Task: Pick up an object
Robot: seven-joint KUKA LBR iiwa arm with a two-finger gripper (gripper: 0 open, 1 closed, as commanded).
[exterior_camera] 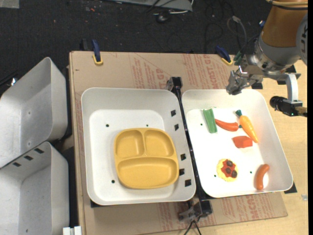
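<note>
The right bin point(274, 131) holds several toy foods: a green stick point(210, 120), a red-orange chili point(227, 125), a carrot point(247, 125), a red-orange wedge point(242, 141), a small pizza point(227, 169) and a sausage point(261, 176). My gripper point(236, 85) hangs above the bin's back rim, up and to the right of the green stick. Nothing is seen held in it.
The left bin point(98, 131) carries a yellow divided plate point(145, 157). Two more white bins point(29, 131) are stacked off the bench at the left. Clamps point(97, 53) sit on the board's back edge, and a black divider point(182, 126) runs between the bins.
</note>
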